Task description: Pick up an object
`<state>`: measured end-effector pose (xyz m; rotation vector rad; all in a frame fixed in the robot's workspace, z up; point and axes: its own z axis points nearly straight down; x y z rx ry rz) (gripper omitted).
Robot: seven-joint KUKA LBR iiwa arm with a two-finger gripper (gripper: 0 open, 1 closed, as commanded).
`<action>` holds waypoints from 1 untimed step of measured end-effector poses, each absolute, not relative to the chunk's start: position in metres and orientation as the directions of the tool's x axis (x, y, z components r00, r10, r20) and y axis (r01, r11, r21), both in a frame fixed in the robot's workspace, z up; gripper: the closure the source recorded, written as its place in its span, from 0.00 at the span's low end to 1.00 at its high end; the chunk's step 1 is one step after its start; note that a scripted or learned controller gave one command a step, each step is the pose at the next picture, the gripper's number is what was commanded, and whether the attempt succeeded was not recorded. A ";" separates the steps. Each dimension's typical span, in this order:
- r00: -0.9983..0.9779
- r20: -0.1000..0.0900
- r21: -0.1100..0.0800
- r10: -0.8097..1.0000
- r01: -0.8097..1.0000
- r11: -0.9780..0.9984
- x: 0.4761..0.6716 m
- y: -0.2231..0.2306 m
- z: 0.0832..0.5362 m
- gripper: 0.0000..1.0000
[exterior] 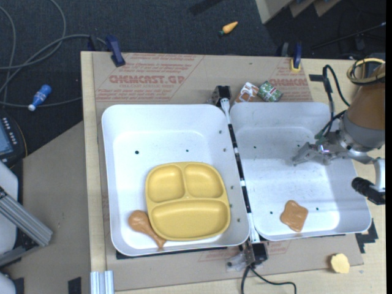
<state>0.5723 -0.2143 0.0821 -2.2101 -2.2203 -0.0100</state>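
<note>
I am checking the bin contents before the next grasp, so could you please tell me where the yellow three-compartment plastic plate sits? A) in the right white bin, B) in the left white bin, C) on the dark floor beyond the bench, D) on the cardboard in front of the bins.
B: the yellow three-compartment plastic plate lies inside the left white bin, beside a tan drumstick-shaped toy.

Dark carpet floor (153, 11) with grey cables (37, 17) surrounds the cardboard-topped bench (184, 72).
</note>
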 end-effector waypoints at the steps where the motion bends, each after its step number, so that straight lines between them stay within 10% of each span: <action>1: 0.001 0.000 0.000 1.000 1.000 -0.001 0.495 -0.224 0.181 0.00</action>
